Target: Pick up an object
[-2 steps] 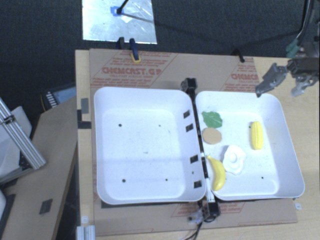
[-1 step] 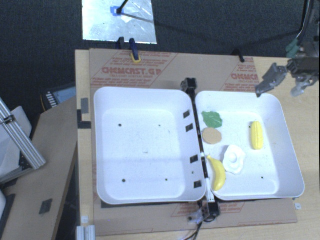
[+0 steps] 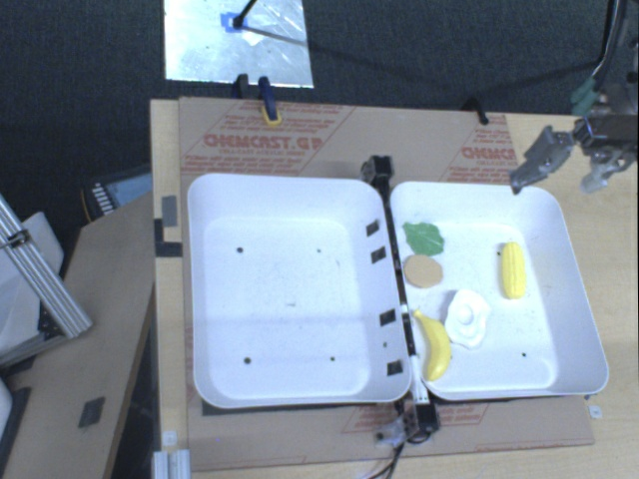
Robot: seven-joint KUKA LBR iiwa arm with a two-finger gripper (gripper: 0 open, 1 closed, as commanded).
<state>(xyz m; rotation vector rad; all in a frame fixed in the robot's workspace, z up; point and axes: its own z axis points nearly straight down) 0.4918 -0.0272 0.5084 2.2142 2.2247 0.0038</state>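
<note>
The right bin holds several toy foods. A green leaf and a tan round piece lie near its left wall. A yellow corn cob lies to the right of them. Toward the front, a white fried egg rests beside a yellow banana. My gripper hovers over the bin's back right corner, well apart from all the objects. It is open, and nothing sits between its fingers.
The left bin sits beside the right one, joined by black clips along the shared wall. Both rest on a cardboard sheet. A shiny metal plate lies behind the bench. An aluminium frame stands at the left.
</note>
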